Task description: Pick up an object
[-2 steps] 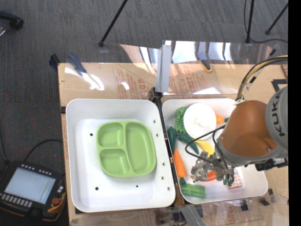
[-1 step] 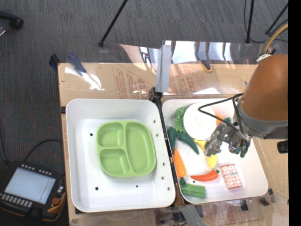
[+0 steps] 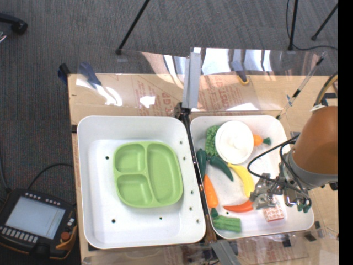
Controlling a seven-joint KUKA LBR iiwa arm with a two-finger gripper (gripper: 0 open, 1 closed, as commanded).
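The gripper (image 3: 268,195) hangs low over the right bin (image 3: 276,127), at the end of the grey arm with its orange band (image 3: 320,139) that comes in from the view's right. Its dark fingers sit among cables and linkages, and whether they are spread or pressed together cannot be told from this slant; nothing shows between them.

Just beside the gripper, toward the view's lower right, lies a small pink and white block (image 3: 274,215) on the bin floor. Directly to the gripper's left a yellow toy banana (image 3: 245,179) lies lengthwise, and just below the gripper's left side a red chili pepper (image 3: 239,207) lies close to the fingers. Farther left along the bin's edge sits an orange carrot (image 3: 210,191), and below it a green ridged vegetable piece (image 3: 227,223). Above and left of the gripper a white round bowl (image 3: 234,142) rests, with a second carrot (image 3: 259,141) poking out at its right, a dark green cucumber (image 3: 221,167) below it and a bumpy green vegetable (image 3: 212,138) at its left.

Well apart to the gripper's left, in the left bin (image 3: 91,148), lies a light green divided plate (image 3: 148,174) with three compartments.
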